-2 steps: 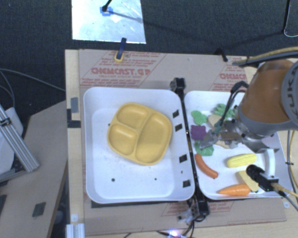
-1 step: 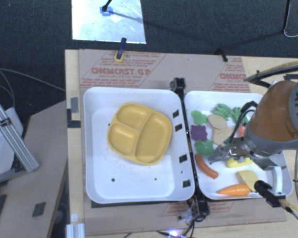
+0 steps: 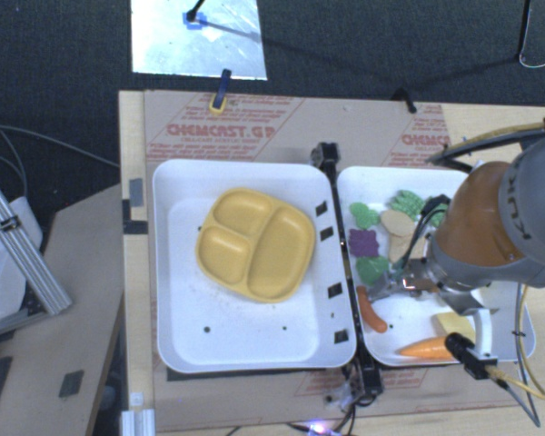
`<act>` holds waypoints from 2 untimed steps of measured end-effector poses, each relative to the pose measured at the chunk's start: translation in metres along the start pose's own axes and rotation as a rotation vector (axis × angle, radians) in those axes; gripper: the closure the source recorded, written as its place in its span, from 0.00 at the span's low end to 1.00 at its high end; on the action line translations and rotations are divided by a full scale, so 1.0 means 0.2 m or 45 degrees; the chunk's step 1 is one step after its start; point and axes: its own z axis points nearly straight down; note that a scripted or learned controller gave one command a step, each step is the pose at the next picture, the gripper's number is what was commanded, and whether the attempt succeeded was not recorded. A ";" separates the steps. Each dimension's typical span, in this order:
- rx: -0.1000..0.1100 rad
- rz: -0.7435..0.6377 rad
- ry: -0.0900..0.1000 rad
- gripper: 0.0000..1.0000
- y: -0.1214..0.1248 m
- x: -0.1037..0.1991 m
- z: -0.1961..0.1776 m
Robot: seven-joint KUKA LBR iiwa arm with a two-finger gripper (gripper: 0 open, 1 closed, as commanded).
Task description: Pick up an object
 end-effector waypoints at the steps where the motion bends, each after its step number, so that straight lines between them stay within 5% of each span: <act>1: -0.001 -0.002 0.001 1.00 0.00 0.00 -0.06; 2: -0.010 -0.015 0.004 1.00 0.04 0.31 -0.54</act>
